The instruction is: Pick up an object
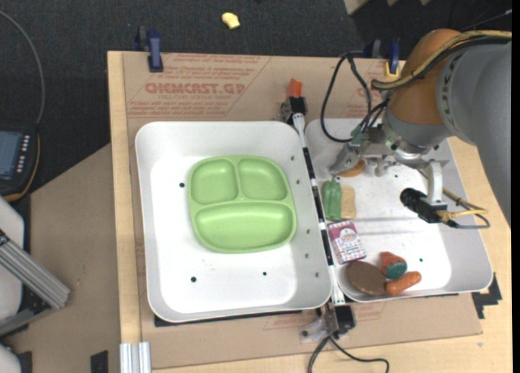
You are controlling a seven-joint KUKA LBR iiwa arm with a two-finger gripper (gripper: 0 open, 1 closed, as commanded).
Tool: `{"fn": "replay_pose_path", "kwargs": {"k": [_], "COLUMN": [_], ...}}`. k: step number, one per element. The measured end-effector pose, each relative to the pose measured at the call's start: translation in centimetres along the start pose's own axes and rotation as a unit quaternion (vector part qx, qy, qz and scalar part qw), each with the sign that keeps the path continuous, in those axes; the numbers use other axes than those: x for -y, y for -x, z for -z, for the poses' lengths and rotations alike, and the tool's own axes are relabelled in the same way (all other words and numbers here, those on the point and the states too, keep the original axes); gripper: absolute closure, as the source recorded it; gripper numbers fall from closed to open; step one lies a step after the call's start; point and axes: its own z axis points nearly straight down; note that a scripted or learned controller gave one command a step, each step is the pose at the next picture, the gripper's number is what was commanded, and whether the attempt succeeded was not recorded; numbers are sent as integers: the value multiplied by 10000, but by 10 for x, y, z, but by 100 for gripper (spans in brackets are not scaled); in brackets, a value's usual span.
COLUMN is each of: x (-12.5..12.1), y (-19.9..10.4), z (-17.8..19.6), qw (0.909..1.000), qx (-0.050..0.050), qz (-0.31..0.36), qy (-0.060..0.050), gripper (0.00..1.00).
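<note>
Presently the grey arm with its orange band reaches in from the right edge of the tabletop (122, 201), and its end effector (367, 160) sits low over the far-left part of the right shallow white bin (467, 270). Whether it is apart or together cannot be told; its tip is masked by wrist hardware and cabling.

Candidate objects lie along that bin's left wall: a small tan rounded piece (351, 170) just beside the end effector, a green oblong block (332, 199) touching a pale beige slab (348, 201), then a pink patterned packet (347, 241). At the near-left corner sit a brown oval lump (367, 278) and an orange-red carrot-shaped toy (402, 280). Nothing is seen held.

Risks, as judged:
- The tan piece lies against the wall region; a closing stroke may push it aside rather than trap it.
- The green block and beige slab touch, inviting a double or glancing grasp.
- Loose black cable (333, 95) near the wrist could snag.

The left bin holds a green three-compartment plate (241, 203), well apart from the work.
</note>
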Motion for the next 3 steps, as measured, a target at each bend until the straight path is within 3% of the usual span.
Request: {"fn": "replay_pose_path", "kwargs": {"k": [1, 2, 3], "x": [-17, -17, 26], "y": [-7, -7, -25], "z": [-11, 1, 96], "qw": [10000, 10000, 10000], "qx": [0, -3, -4], "qz": [10, 4, 13], "qy": [3, -3, 27], "gripper": [0, 100, 100]}}
